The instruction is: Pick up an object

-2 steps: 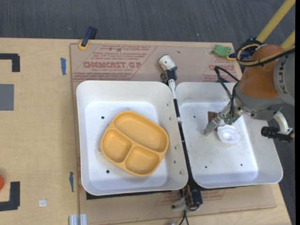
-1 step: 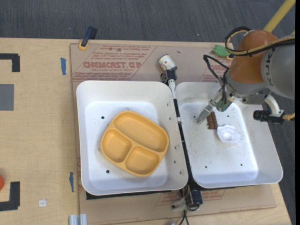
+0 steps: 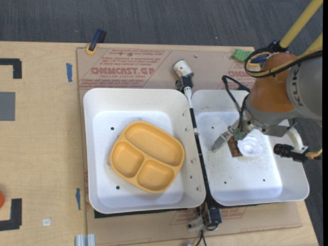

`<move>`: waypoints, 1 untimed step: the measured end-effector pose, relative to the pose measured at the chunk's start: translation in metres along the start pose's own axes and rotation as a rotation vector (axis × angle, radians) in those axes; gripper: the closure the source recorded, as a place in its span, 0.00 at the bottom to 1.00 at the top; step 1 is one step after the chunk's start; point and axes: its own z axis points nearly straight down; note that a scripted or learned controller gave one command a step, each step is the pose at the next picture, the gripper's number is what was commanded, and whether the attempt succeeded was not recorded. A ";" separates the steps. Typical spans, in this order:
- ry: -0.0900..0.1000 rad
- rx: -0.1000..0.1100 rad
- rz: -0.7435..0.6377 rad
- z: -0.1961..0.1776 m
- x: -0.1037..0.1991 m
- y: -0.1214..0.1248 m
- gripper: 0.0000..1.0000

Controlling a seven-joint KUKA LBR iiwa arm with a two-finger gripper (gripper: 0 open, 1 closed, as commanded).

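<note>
Cardboard covers the bench (image 3: 128, 65) under two white bins. Left bin (image 3: 97, 137) holds a yellow divided tray (image 3: 147, 156). Over the right bin (image 3: 287, 186), the gripper (image 3: 229, 142) hangs with fingers (image 3: 219, 143) spread apart — gripping nothing. A small clear-white object (image 3: 249, 148) lies just beside them on the bin floor.

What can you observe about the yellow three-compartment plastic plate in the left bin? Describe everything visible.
The yellow three-compartment plastic plate looks like smooth, matte moulded plastic with rounded corners. Raised ridges split it into one large section at the back and two smaller ones toward the front. It lies flat, right way up, turned at an angle to the bin's sides, near the middle of the left white bin, resting on its floor. Its compartments hold nothing, and the gripper is away in the right white bin.
</note>
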 end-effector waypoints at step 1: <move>-0.002 -0.004 0.001 -0.011 0.000 0.001 1.00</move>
